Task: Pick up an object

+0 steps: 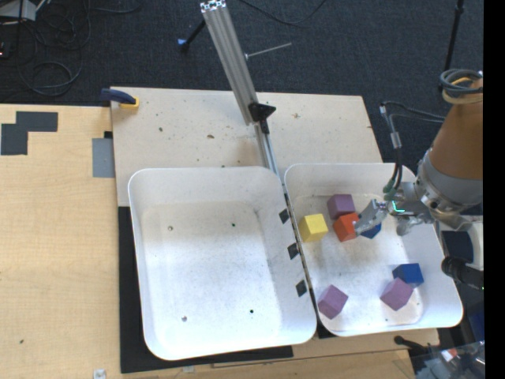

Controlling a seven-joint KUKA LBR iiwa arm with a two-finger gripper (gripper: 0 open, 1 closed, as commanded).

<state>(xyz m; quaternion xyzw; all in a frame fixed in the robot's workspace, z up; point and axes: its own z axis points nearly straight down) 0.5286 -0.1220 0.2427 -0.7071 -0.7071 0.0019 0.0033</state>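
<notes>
The right bin holds several small cubes. A yellow cube, a purple cube and an orange cube cluster near its left wall. My gripper hangs low over the bin's middle, just right of the orange cube, with its two grey fingers spread apart and open. A blue cube peeks out from under the left finger, partly hidden by it. Nothing sits clamped between the fingers.
Nearer the front of the right bin lie a blue cube and two purple cubes. The left bin stands beside it. A slanted aluminium bar rises behind the bins' divider.
</notes>
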